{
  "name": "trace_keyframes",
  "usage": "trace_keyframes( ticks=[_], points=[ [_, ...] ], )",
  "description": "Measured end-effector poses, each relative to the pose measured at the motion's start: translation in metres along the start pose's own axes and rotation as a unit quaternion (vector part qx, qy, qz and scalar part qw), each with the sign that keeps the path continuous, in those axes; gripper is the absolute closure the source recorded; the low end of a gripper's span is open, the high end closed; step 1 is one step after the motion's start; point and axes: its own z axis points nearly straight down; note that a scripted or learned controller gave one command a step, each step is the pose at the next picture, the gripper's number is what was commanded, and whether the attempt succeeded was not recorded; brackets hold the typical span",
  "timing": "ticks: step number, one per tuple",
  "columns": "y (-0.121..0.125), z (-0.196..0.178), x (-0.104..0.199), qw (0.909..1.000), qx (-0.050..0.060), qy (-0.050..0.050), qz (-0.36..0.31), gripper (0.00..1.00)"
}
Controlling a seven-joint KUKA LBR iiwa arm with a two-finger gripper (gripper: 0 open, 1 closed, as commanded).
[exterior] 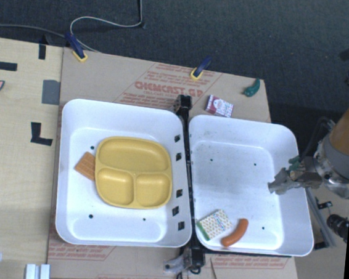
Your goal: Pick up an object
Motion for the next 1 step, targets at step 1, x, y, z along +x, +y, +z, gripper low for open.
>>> trace_keyframes(
  ticks=[1],
  points=[
    [-0.0002, 0.0002, 0.0001, 1.0000, 0.001, 0.000, 0.000, 0.00]
  ],
)
